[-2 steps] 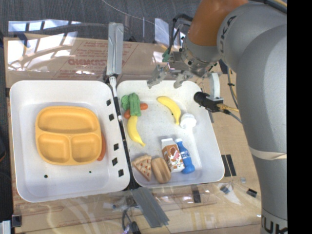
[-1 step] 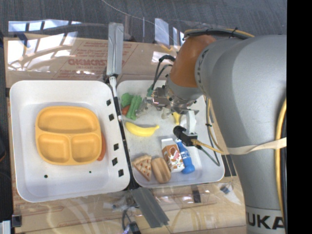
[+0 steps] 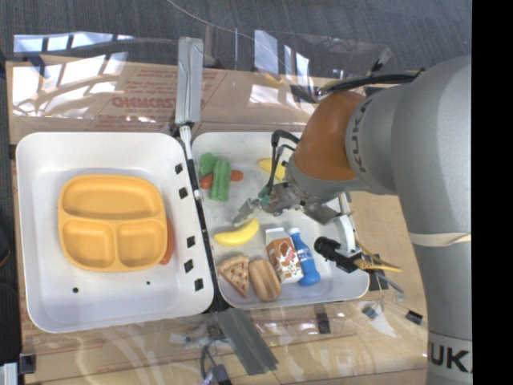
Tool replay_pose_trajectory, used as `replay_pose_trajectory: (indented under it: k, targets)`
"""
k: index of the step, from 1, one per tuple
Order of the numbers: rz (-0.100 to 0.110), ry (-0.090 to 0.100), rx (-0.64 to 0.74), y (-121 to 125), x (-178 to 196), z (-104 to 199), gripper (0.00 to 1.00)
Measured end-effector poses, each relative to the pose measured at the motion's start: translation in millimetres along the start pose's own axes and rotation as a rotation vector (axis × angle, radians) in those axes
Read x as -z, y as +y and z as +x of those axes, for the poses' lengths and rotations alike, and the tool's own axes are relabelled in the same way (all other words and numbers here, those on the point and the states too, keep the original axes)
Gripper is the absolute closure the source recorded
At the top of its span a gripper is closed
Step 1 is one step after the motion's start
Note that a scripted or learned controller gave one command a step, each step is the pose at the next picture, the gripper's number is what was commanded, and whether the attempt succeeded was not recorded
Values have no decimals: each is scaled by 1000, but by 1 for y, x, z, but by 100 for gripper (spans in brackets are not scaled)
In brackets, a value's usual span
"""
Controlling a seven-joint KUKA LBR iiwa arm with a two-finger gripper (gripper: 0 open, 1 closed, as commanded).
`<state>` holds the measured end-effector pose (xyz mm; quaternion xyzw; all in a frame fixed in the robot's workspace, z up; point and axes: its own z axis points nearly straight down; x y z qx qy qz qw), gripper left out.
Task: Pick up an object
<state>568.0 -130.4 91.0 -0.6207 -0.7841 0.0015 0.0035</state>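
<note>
Gripper point(image 3: 250, 208) hangs over mid right bin point(image 3: 240, 144), fingers narrow w/ nothing between them. Banana point(image 3: 238, 234) lies just below the tips, toward bin's near-left edge, long axis roughly along that wall, curving up at its right end. Likely pick: short drop, jaws across banana's width. Pizza slice point(image 3: 234, 273) & bun point(image 3: 264, 279) nearer front edge.

Tool point(image 3: 250, 208) just above banana point(image 3: 238, 233) in right bin point(image 3: 240, 140)
</note>
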Motion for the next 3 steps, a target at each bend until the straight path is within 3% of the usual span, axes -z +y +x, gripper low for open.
replay_pose_trajectory:
  k: [1, 2, 3]
  targets:
    - [-4, -3, -310, 16, 67, -15, 0]
    - [0, -1, -234, -60, 8, 13, 0]
    - [-9, -3, -172, -103, 1, -46, 0]
